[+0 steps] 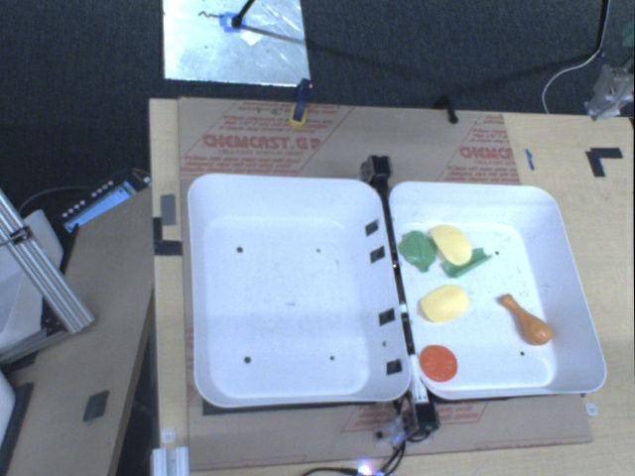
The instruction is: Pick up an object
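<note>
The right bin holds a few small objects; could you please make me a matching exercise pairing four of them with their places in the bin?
Things:
1. red disc
2. orange drumstick-shaped piece
3. green leafy piece
4. lower yellow lump

Places:
A. near the bin's upper left, partly tucked under another yellow piece
B. toward the right side of the right bin
C. lower left corner, by the divider
D. about mid-height, left of centre, between the leafy piece and the disc

Pairs: 1-C, 2-B, 3-A, 4-D
</note>
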Robot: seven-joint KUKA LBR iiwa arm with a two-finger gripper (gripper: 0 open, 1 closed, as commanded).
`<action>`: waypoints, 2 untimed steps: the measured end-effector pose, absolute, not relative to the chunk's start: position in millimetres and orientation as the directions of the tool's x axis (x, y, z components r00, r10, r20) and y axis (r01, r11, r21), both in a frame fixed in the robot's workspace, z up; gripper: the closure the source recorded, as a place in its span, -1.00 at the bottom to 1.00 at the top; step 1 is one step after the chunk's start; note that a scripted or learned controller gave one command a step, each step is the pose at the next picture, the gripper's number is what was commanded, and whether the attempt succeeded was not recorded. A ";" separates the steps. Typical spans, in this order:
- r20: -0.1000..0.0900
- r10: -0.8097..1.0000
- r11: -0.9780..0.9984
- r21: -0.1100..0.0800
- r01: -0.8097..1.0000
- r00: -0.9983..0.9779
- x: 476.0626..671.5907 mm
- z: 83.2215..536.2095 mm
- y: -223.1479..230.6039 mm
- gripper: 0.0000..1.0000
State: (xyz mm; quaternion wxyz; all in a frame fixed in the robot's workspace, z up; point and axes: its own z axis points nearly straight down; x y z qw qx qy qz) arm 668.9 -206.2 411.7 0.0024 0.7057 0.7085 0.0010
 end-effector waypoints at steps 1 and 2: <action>-0.002 1.000 0.005 0.005 1.000 -0.005 669.0 430.9 -205.8 1.00; -0.002 1.000 0.005 0.005 1.000 -0.005 669.0 447.6 -205.6 1.00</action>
